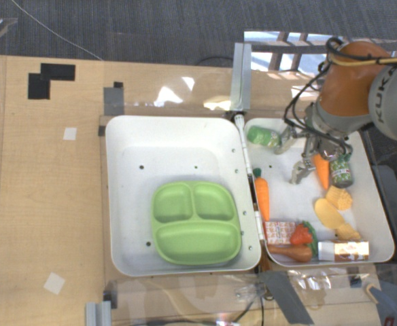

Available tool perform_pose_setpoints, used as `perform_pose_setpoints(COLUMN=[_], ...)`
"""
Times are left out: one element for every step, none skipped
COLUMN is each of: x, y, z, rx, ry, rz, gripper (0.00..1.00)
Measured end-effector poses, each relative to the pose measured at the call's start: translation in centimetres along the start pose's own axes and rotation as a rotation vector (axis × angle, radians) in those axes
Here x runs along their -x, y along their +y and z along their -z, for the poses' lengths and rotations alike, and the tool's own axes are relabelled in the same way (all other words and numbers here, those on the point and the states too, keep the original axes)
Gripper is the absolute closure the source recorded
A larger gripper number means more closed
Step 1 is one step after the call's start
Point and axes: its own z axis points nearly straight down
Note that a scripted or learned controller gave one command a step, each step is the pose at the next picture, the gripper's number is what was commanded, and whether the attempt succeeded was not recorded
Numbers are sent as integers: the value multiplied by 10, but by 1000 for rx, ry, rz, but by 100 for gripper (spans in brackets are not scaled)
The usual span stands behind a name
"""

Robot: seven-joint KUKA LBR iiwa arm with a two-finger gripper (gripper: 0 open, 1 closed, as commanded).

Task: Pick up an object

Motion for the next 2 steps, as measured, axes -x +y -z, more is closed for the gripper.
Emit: perform_pose_setpoints(x=[8, -1], y=[1, -38], z=[18, 177], rx=[-7, -11], ry=[-34, -36], rz=[3, 53], gripper=[100, 100])
